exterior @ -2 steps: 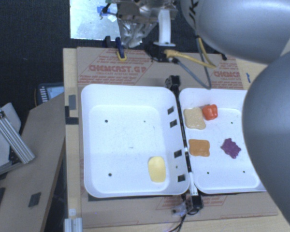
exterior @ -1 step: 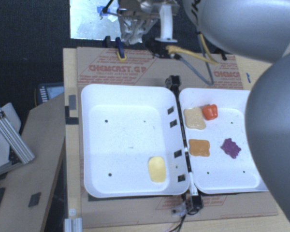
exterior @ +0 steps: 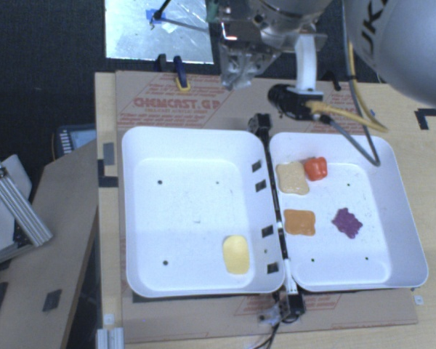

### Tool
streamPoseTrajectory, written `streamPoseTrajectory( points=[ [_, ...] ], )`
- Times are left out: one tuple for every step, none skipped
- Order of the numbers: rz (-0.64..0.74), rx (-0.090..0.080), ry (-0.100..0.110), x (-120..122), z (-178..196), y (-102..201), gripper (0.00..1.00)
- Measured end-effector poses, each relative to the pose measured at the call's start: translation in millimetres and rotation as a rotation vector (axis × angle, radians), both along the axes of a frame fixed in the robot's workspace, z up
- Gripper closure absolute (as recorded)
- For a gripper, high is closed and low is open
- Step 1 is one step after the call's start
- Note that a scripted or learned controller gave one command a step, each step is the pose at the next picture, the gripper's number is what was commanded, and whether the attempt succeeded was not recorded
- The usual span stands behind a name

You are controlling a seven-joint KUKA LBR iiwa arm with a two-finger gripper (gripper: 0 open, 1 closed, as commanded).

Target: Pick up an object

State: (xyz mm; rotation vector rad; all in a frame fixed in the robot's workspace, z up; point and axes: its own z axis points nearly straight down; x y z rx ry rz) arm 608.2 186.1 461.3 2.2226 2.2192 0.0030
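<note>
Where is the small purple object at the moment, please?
The small purple object lies in the right white bin, just right of the flat orange piece.

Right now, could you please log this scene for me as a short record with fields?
left bin: one yellow piece, near its front right corner
right bin: four pieces
cream piece: far left part, touching the orange-red piece
orange piece: in front of the cream one
purple piece: right of the orange one, apart from it
gripper: above the bench beyond the bins, holding nothing visible
</note>
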Motion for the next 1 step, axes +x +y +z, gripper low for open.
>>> streamPoseTrajectory(
  points=[
    [0.003,-0.002,0.010,-83.5,-64.0,-12.5,1.00]
  ],
)
